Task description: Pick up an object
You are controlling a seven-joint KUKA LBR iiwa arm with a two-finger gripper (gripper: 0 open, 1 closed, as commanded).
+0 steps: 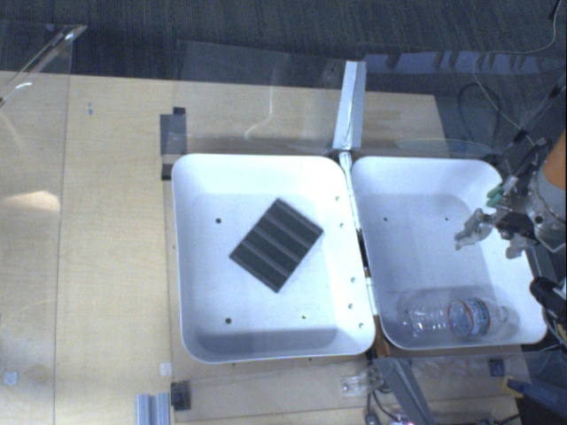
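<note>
Bottle [452, 317] of clear plastic is lying on its side at the near edge of the right bin [416, 193], and we are seeing a blue label on it. Farther back, the gripper [493, 235] is hanging over the right side of this bin, its fingers spread apart and holding nothing. In the left bin [204, 184] a dark ribbed block [276, 243] is lying flat.

Pale wood tabletop [97, 264] under even light, faint glare at left. Dark grey carpeted floor [266, 7] beyond the far edge. Clear plastic sheet [35, 60] over the left side, metal strip [350, 104] standing upright behind.
</note>
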